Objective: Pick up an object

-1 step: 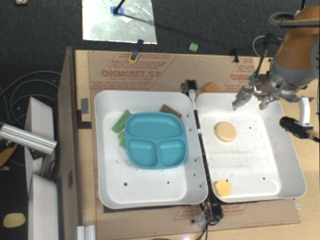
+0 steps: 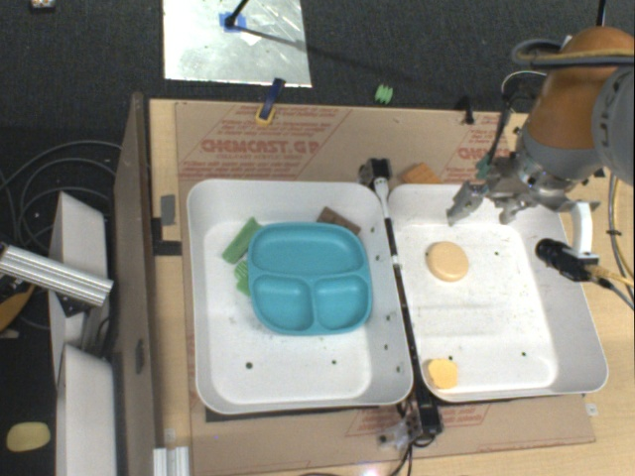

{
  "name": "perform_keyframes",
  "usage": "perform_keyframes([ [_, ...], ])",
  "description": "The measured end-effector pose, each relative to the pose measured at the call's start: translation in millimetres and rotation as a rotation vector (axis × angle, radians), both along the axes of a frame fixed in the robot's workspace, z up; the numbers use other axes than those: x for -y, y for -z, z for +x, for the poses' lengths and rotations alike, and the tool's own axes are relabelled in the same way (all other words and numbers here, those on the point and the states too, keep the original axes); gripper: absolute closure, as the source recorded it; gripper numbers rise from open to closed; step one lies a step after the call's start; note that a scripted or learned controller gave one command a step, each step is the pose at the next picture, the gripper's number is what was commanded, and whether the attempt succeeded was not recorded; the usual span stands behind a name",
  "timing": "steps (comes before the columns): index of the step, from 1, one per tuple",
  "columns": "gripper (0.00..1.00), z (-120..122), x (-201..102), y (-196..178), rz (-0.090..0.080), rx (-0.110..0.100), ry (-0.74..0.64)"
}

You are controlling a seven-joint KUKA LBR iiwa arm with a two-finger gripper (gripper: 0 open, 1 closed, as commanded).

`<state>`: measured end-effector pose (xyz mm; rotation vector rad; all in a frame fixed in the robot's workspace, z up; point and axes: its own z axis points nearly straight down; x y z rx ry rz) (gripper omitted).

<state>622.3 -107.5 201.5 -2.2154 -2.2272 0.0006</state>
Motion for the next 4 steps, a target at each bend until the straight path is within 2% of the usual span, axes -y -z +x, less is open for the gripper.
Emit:
perform_keyframes([
  [1, 0.00, -5, -1, 121, 0.002, -0.006, 0.005],
  [2, 1.00, -1, 0, 103, 0.000, 0.007, 0.003],
  [3, 0.00, -1, 0, 103, 0.000, 0.006, 0.003],
  [4, 0.00, -38, -15, -41, 0.000, 0.012, 0.000],
])
